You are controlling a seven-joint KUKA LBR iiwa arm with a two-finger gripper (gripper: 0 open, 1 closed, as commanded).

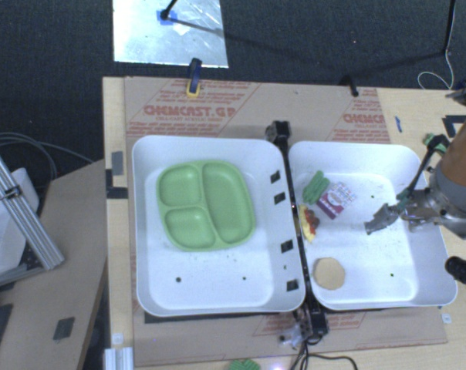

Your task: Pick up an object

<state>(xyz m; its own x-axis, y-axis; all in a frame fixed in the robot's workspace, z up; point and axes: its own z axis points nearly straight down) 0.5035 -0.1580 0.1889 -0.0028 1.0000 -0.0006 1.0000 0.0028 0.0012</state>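
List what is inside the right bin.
The right bin holds a green ridged piece, a purple-and-white packet, a small red-and-yellow item and a tan round disc. The gripper hangs over its floor. Whatever lies under the gripper is hidden.

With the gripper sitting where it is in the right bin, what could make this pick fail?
1. The gripper is over bare bin floor, apart from every item, so closing here would likely grab nothing.
2. The green piece, purple packet and the small red and yellow item lie bunched near the divider; a grasp there may nudge neighbours or hit the wall.
3. The tan disc looks flat, so it may slip.
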